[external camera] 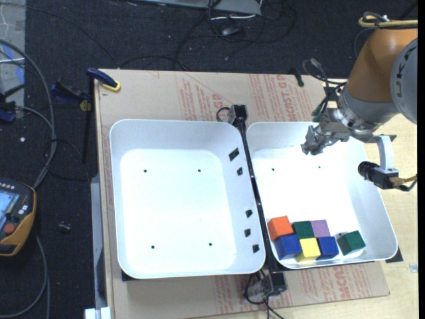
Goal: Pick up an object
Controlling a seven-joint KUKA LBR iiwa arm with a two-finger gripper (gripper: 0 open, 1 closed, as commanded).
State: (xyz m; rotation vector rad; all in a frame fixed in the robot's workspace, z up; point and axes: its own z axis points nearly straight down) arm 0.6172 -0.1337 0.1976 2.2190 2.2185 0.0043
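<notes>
Viewed from above at a slant, the desk (199,95) carries two shallow white bins side by side; the left bin (176,198) and the right bin (319,191) meet along a central divider. The tool (313,143) hangs over the far part of the right bin, near its back wall, on the grey arm with its orange band (378,58) reaching in from the right of the view. Whether the tool is released or clenched cannot be told, since it appears small and dark against the wrist; nothing is seen in its grasp. The candidate objects are small cubes gathered at the near edge of the right bin: an orange cube (279,226), a dark green cube (303,229), a purple cube (320,228), two blue cubes (288,245) and (327,246), a yellow cube (309,248), and a second green cube (350,242) lying slightly turned at the right end. The governing relation is thus one of depth within a single bin: the cluster lies toward the viewer from the tool, well apart from it, with bare bin floor between. The cubes touch or nearly touch one another, so a descent onto any inner cube would probably be crowded by its neighbours; the outlying green cube appears the freest.
</notes>
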